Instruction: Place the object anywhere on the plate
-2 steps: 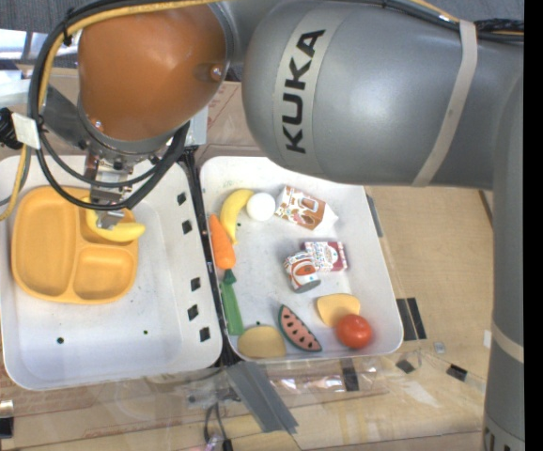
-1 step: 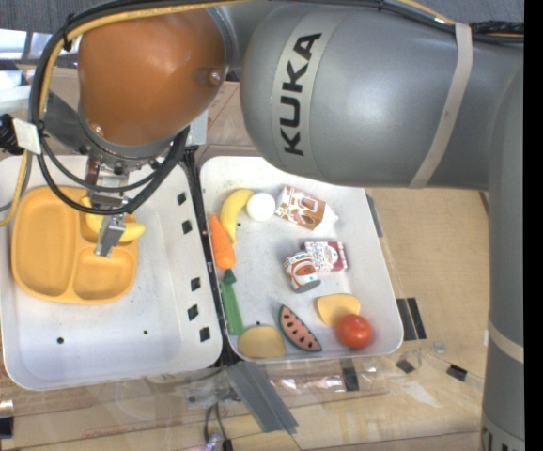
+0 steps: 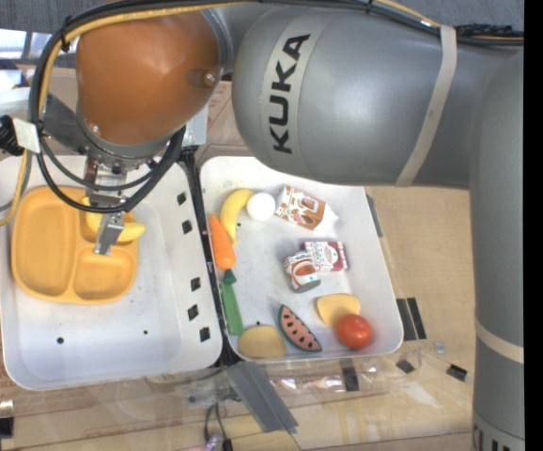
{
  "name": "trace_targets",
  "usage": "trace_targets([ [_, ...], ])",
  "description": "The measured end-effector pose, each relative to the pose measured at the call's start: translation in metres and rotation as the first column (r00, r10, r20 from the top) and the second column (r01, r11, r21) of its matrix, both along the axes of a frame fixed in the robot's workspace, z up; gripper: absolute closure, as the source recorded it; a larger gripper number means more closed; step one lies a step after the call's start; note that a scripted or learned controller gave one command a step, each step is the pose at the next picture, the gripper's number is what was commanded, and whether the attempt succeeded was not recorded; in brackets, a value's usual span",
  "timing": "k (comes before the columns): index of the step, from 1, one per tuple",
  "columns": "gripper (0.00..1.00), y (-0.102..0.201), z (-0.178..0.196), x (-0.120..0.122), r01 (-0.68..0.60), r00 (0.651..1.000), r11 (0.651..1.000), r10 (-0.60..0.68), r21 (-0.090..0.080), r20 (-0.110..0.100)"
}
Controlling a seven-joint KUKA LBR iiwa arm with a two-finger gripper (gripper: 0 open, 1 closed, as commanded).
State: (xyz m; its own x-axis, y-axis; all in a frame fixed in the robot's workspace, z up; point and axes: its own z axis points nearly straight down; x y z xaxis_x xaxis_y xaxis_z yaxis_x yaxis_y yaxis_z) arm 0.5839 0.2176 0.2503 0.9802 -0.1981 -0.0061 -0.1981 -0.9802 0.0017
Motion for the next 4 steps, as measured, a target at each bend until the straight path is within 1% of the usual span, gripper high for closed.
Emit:
trace_targets([
  [1,0.0,0.002,0.029,-0.013,-0.004,1.0,1.0,0.004,0.003,0.008],
  [2,0.0,0.002,0.048,-0.038,0.003,1.0,1.0,-0.003,0.001,0.005],
  [3,0.0,-0.079,0.06,-0.023,0.004,1.0,1.0,-0.004,0.0,0.006],
  [4,0.0,-0.113,0.114,-0.047,0.001,1.0,1.0,-0.001,0.002,0.012],
])
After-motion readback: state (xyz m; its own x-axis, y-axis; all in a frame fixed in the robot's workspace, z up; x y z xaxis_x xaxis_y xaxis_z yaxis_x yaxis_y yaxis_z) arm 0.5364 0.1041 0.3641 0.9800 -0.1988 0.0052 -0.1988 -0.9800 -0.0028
